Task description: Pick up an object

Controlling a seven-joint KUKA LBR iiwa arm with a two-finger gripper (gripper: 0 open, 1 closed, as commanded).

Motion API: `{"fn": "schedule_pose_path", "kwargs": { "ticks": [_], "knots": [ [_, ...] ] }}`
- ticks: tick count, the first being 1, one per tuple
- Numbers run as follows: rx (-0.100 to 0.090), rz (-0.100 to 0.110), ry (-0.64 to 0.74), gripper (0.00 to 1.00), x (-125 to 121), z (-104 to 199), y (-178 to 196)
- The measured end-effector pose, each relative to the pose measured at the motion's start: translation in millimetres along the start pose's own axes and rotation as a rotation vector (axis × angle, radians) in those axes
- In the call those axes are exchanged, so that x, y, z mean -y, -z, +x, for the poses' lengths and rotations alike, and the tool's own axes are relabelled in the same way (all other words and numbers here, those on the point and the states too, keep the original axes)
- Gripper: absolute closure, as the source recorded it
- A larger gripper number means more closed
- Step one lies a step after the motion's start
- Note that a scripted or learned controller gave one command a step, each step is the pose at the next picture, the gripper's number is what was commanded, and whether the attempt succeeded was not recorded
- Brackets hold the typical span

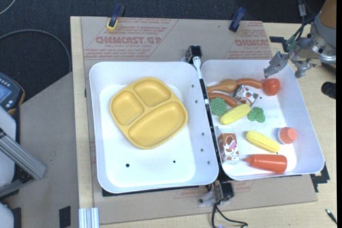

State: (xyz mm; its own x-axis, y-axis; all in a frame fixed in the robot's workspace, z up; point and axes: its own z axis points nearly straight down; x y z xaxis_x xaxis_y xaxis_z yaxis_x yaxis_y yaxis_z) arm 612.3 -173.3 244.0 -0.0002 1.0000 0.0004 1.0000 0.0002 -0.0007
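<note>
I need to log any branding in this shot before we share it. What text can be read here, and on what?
"CHEMCAST GP": red print on the brown board behind the left bin, repeated partly behind the right bin.
Smaller red lines under it: too blurred to read.
Two small cartons in the right bin: printed pictures, any wording too small to read.

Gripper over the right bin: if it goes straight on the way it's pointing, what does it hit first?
Probably bare floor of the right bin just left of the red tomato; the gripper points down-left, but depth is unclear.

Divided plate (148, 112) in left bin (101, 131); toy food (251, 120) in right bin (307, 131).
</note>
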Motion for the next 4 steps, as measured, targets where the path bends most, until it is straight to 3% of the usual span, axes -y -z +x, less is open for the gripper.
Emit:
{"fn": "schedule_pose_path", "kwargs": {
  "ticks": [1, 2, 3, 4],
  "knots": [
    [0.001, -0.004, 0.001, 1.00, -0.8, -0.1, 11.1],
    [-0.006, 0.009, 0.007, 1.00, 44.7, 90.2, -42.0],
    [-0.001, -0.007, 0.004, 1.00, 89.1, 122.5, 33.4],
    [0.000, -0.008, 0.003, 1.00, 133.6, 135.5, 95.6]
  ]
}}
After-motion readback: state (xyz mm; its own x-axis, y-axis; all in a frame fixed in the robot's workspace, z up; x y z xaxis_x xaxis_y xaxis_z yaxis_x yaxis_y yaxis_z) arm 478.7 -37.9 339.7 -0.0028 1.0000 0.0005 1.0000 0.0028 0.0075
